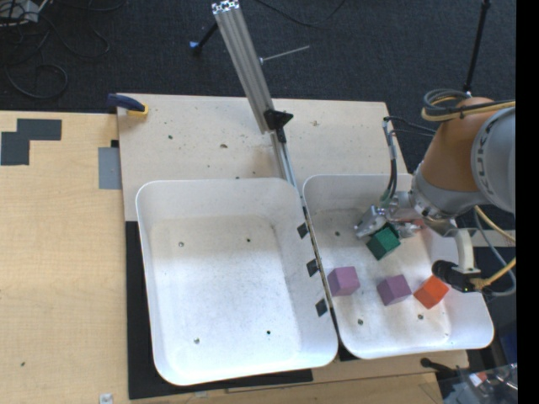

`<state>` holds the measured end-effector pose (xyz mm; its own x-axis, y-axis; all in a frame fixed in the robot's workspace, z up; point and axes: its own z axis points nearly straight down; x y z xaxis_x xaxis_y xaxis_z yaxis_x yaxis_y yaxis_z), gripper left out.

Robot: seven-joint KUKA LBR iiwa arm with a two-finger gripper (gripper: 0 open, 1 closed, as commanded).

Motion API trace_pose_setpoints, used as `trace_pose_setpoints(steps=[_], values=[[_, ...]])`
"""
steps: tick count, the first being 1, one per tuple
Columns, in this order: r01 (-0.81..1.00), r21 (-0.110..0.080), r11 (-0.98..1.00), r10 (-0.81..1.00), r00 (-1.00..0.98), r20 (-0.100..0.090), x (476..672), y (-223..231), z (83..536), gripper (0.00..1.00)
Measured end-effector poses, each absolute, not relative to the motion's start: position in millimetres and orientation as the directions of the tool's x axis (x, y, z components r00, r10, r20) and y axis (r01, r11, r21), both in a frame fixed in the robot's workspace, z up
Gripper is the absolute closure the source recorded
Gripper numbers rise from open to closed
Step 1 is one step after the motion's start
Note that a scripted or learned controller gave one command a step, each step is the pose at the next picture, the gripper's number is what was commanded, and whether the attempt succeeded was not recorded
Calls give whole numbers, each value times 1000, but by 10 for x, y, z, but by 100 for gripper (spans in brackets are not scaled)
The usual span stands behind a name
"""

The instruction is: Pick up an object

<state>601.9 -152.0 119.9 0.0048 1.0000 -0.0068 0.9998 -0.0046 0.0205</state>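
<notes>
While the hand (pixel 376 224) sits low in the right bin (pixel 472 335), we cannot tell its grip state, yet we note the green cube (pixel 385 242) touching its lower edge, with two purple cubes (pixel 343 281) and an orange one (pixel 431 293) farther toward the bin's near wall.

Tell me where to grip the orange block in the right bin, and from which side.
Grip the small orange block across two opposite flat side faces, coming straight down from above. It sits rotated in the right white bin, corners pointing toward the bin walls, so the fingers would probably need turning to match. A purple cube lies to its left, apart from it, so that side looks tighter.
</notes>
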Motion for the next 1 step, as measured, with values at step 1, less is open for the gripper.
trace_pose_setpoints(steps=[1], values=[[1000,18,-10,1000,10,-5,6011,-1530,1273,100]])
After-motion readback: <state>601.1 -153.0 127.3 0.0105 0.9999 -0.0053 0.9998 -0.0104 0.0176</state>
